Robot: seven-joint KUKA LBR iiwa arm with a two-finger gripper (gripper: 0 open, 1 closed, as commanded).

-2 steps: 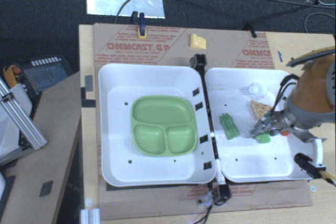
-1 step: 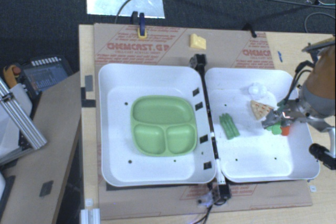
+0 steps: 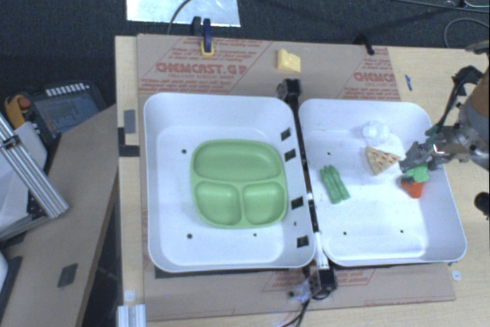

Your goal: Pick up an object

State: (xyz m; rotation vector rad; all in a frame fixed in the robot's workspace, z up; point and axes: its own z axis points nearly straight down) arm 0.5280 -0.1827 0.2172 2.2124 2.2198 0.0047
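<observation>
Lying in the right-hand bin (image 3: 383, 241): a tan pizza-slice toy (image 3: 380, 159), flat, tip pointing right; a small white lump (image 3: 377, 132) just above it, nearly lost against the white floor; a green ridged piece (image 3: 334, 184) near the left wall, flat and slanting, well apart from the slice; a small orange-red piece with a green top (image 3: 415, 185) near the right wall, partly hidden, shape hard to tell. Resting in the left-hand bin (image 3: 168, 165): a pale green three-compartment plate (image 3: 237, 184), upright and centred.
</observation>
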